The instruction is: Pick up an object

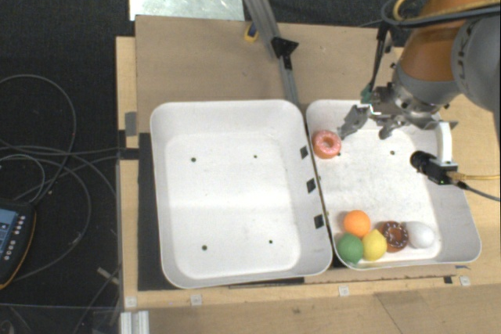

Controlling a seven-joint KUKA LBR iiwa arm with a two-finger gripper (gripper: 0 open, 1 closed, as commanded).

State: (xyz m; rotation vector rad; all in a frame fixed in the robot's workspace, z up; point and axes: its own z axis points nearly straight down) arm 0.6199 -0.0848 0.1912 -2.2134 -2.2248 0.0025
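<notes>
- Two bins sit side by side on the worktop [203, 59]: the left bin [235, 192] and the right bin [391, 184].
- In the right bin, a doughnut [326, 144] lies near its far left corner.
- A cluster of small objects [383, 235] lies along its near edge.
- The claw [368, 125] hangs just right of the doughnut.

Bench [211, 62] bearing 2 white bins [235, 192]

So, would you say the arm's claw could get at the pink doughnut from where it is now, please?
Probably yes. The pink doughnut lies alone near the right bin's left wall, and the claw hangs just beside it with nothing between them. The wall could crowd one side of a grasp.
</notes>
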